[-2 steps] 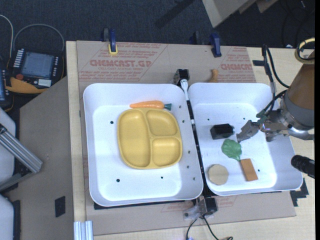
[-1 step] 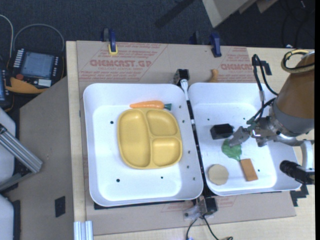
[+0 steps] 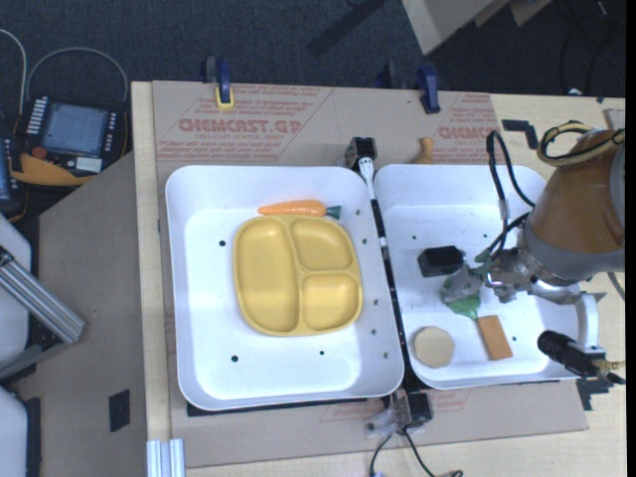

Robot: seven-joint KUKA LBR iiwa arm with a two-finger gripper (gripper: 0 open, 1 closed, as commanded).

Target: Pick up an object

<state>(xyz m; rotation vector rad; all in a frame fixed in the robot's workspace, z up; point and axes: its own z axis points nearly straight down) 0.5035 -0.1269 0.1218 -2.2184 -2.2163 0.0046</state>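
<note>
In the right bin [image 3: 427,189] lie a black block [image 3: 440,261], a green piece [image 3: 464,305], a round tan disc [image 3: 433,346] and a brown oblong block [image 3: 493,337]. My gripper [image 3: 464,288] is low in this bin, right over the green piece and just right of the black block. Its grey body hides part of the green piece, and I cannot tell whether it touches it. In the left bin [image 3: 199,276] an orange carrot [image 3: 293,208] lies along the far edge of a yellow divided plate [image 3: 298,271].
The arm's orange band and grey wrist [image 3: 581,227] hang over the right bin's right side, with black cables [image 3: 502,182] looping over the bin's far part. Clamps [image 3: 224,82] hold the cardboard base at the back. A pendant [image 3: 70,132] sits far left.
</note>
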